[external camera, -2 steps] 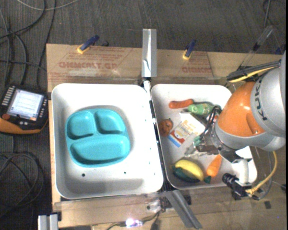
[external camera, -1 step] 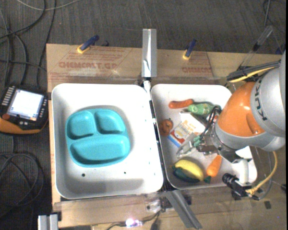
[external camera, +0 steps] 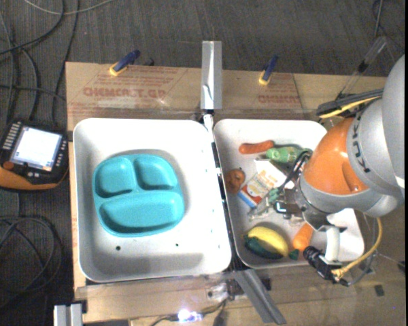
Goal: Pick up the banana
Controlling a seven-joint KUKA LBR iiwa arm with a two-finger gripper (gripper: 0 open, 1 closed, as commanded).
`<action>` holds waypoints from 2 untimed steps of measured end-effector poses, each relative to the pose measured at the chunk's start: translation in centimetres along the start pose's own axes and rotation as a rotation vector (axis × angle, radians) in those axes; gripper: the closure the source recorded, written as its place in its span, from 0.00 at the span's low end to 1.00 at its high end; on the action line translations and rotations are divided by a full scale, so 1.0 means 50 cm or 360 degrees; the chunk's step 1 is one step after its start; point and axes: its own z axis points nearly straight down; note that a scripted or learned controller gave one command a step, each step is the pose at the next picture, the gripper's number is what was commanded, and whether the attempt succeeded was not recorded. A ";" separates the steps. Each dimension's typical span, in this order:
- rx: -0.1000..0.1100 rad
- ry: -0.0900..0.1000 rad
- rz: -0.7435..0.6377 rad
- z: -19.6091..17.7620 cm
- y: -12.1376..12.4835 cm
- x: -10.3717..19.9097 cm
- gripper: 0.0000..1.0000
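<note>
The banana (external camera: pixel 267 240) is yellow with dark green ends and lies near the front wall of the right bin (external camera: pixel 224 156). My gripper (external camera: pixel 277 201) hangs low over the middle of that bin, just behind and slightly right of the banana. It sits among the clutter, and its dark parts blend with the items under it. Nothing of the banana is lifted; it rests on the bin floor. The grey arm with its orange band (external camera: pixel 330 168) covers the bin's right part.
In the right bin lie a red-orange pepper (external camera: pixel 256 147), a green bottle (external camera: pixel 284 155), a brown round item (external camera: pixel 236 178), a white and blue packet (external camera: pixel 260 185) and an orange carrot (external camera: pixel 302 236) beside the banana. The left bin (external camera: pixel 85 141) holds a teal divided plate (external camera: pixel 141 193).
</note>
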 end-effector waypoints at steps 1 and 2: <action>0.0000 -0.0010 -0.0127 0.000 -0.004 0.007 0.00; 0.0007 0.0006 -0.0163 0.001 0.002 -0.027 0.00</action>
